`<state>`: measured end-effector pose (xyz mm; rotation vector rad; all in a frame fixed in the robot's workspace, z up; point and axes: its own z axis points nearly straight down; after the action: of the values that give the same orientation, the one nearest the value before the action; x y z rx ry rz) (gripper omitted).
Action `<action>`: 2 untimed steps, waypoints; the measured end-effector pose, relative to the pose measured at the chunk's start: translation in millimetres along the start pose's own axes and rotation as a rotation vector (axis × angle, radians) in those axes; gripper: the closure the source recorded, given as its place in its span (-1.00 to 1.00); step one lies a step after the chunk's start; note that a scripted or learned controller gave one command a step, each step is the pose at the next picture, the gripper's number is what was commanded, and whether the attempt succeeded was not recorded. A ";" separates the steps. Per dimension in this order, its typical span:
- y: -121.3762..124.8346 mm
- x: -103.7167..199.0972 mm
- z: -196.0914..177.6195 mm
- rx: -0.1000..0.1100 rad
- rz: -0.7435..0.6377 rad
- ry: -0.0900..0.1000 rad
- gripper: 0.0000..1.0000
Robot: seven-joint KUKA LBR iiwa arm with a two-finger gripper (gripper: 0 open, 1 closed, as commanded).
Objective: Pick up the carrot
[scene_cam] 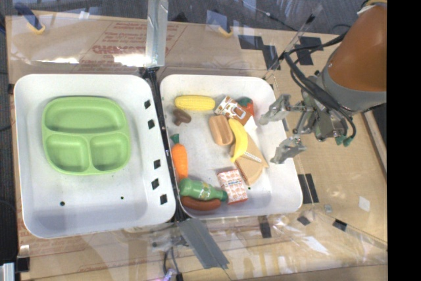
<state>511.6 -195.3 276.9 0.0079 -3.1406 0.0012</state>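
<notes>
The carrot (179,160) is orange and lies along the left wall of the right bin (283,181), with its tip pointing toward the near side. My gripper (279,131) hovers over the bin's right rim, well to the right of the carrot. Its two fingers are spread apart, open, with nothing between them. The grey arm with its orange band (360,52) comes in from the right.
The right bin also holds a corn cob (195,102), a banana (238,139), a bread roll (221,129), a small brown piece (181,117), snack packets (233,185), a green bottle (200,190) and a sausage (200,204). A green divided plate (85,133) sits in the left bin (39,207).
</notes>
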 end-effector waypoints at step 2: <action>55.2 -44.0 173.1 -0.002 -0.072 0.002 -1.00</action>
<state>555.1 -140.0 103.7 0.1202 -3.1364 -0.0027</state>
